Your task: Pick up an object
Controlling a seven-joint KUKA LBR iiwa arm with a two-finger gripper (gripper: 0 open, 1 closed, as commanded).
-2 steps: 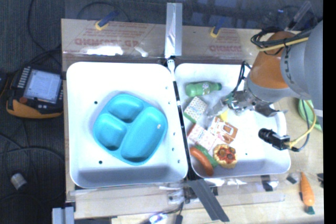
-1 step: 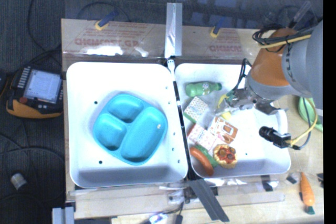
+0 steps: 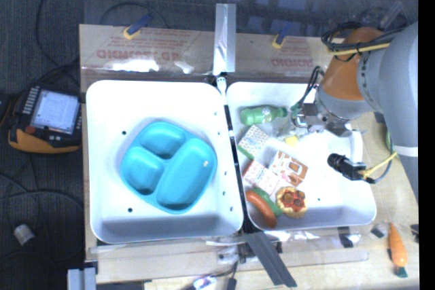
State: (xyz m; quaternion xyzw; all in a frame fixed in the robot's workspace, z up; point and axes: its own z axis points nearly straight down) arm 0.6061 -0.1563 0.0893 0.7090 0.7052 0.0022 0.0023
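**A:** What do we see from above?

**B:** We look down at a slant on two shallow white bins set side by side on a bench. The left bin [image 3: 102, 146] holds a blue divided plate [image 3: 168, 165] with three sections, lying near its middle. The right bin [image 3: 340, 207] holds a cluster of small objects along its left side.

**A:** Which objects do we make out there?

**B:** Near the far wall lies a green bottle [image 3: 262, 114] on its side. Just in front of it is a small patterned card [image 3: 254, 141], tilted. Below that we see two small printed boxes [image 3: 277, 173] touching each other, then a pizza toy [image 3: 291, 201] and a red hot dog toy [image 3: 261, 207] at the near wall, close together. A small yellow piece [image 3: 291, 140] lies near the bin's middle.

**A:** Where is the arm?

**B:** The grey arm [image 3: 394, 88] with its orange band reaches in from the right. Its gripper [image 3: 304, 117] sits low over the far part of the right bin, just right of the green bottle and above the yellow piece.

**A:** Is it holding anything?

**B:** We cannot tell how its jaws stand; the wrist hides them, and we see no object between them.

**A:** Anything outside the bins?

**B:** A handheld control pad [image 3: 47, 117] rests on the dark floor to the left.
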